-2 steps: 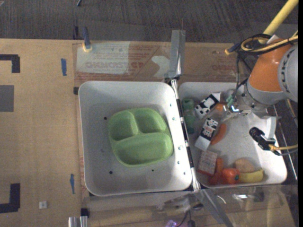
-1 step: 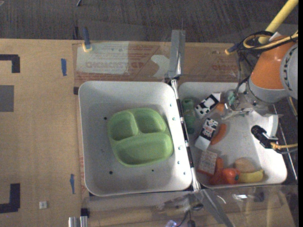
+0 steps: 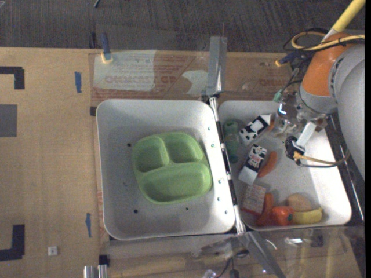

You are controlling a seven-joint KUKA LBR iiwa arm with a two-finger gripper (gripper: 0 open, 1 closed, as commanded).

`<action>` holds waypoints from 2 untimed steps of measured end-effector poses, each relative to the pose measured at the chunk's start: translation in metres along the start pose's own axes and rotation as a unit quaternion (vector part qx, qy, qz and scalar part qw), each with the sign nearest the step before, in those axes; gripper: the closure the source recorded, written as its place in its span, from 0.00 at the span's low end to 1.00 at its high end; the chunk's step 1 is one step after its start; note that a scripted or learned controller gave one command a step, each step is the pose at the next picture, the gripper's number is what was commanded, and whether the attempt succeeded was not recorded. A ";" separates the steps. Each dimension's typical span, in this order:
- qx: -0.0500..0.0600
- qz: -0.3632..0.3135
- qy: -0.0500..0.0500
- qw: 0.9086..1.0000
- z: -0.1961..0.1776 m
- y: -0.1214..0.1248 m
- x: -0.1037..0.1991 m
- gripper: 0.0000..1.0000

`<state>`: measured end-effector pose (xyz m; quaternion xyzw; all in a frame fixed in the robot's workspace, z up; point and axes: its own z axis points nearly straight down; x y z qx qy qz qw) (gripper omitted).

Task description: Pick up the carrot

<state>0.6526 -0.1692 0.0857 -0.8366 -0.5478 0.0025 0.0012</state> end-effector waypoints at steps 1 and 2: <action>-0.001 -0.028 0.002 1.000 -0.061 0.016 -0.035 1.00; -0.002 -0.066 0.001 0.998 -0.112 -0.082 -0.052 1.00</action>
